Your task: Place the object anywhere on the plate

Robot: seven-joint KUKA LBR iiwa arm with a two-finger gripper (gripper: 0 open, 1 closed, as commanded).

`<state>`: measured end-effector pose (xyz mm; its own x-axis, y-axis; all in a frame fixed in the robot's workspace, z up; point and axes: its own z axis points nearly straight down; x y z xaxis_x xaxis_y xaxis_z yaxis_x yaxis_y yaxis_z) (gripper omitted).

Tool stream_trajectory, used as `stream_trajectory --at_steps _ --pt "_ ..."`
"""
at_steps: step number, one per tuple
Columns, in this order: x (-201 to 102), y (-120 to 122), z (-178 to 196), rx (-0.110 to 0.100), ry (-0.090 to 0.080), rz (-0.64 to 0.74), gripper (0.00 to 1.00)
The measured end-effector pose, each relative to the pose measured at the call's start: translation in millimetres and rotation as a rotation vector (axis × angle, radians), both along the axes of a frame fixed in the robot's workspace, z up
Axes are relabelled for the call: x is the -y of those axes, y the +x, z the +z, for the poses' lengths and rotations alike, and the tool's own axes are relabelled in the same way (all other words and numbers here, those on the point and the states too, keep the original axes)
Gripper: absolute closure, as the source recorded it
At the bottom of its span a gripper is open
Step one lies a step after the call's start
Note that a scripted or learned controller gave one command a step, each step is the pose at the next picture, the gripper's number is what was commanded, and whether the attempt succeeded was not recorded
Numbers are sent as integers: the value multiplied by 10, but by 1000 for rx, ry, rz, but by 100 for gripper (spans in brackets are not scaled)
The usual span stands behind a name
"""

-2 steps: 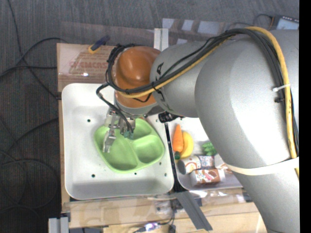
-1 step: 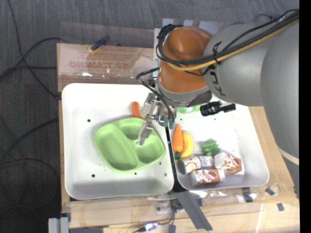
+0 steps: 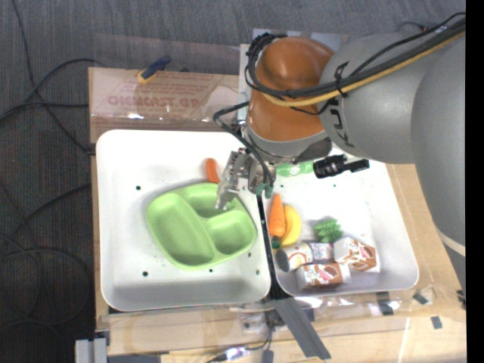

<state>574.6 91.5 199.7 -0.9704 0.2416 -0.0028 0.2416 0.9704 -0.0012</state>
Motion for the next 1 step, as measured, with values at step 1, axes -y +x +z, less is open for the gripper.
stream_trajectory --at_steps 1 --pt "235 -137 -161 -2 0 25 100"
